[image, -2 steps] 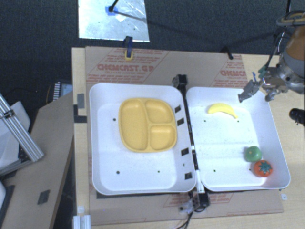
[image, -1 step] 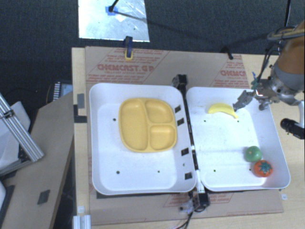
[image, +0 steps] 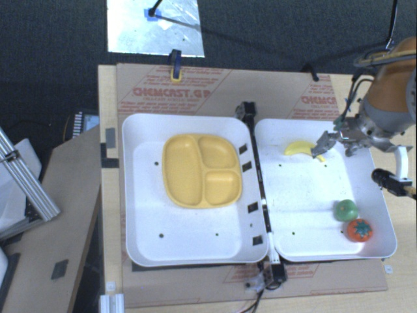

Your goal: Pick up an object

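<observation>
**Q:** Run me across the bench. What do you see?

**A:** In the left bin (image: 140, 240) lies a yellow divided plate (image: 199, 170), flat and well away from my work. Past the centre divider is the right bin (image: 306, 240). Near its far edge lies a yellow banana (image: 298, 149), on its side. My gripper (image: 321, 150) hangs just beside the banana's right end, reaching in from the right. Further right and nearer the front sit a green ball (image: 346, 209) and an orange-red tomato (image: 359, 229), touching or nearly so.

**Q:** Are you holding anything?

**A:** No. Nothing sits between my fingers. They look fairly narrow at the tips, though the angle is poor and I can't judge the gap with confidence.

**Q:** So which object, and how do you take it well?

**A:** The banana, I judge, since I am closest to it. I am off its end, not over its middle, so I should shift left until I straddle the body. I should spread wide enough to clear both flanks, turn my wrist so my fingers cross its narrow width, and descend until the tips nearly touch the bin floor. It lies low, so closing too high would slip over it.
</observation>
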Robot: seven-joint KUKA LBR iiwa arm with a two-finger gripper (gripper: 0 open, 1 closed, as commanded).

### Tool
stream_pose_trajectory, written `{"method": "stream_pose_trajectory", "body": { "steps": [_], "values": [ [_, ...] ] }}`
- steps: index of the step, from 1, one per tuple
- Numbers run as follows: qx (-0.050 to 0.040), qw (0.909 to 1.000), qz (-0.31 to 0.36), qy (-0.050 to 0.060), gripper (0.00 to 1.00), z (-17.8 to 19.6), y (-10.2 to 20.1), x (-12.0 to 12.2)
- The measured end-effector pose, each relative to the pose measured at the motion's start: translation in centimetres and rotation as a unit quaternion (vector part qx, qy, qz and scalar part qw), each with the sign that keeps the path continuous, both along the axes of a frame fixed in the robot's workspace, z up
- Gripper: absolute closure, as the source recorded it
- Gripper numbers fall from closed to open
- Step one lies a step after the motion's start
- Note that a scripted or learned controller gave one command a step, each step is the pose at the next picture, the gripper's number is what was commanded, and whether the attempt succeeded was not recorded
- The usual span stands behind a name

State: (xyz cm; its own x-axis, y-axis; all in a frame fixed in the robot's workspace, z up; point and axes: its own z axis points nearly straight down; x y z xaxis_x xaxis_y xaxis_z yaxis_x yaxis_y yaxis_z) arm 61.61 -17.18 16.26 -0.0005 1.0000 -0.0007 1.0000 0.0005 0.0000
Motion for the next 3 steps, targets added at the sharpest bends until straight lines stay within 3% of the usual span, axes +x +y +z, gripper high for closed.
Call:
{"method": "stream_pose_trajectory", "body": {
  "steps": [1, 2, 3],
  "values": [
    [0.0002, 1.0000, 0.000, 0.000, 0.00, -4.2, -0.2, 0.3],
    [-0.0007, 1.0000, 0.000, -0.003, 1.00, -2.8, -0.2, 0.4],
    [-0.0005, 1.0000, 0.002, -0.004, 1.00, 1.7, -0.1, 1.2]
  ]
}}
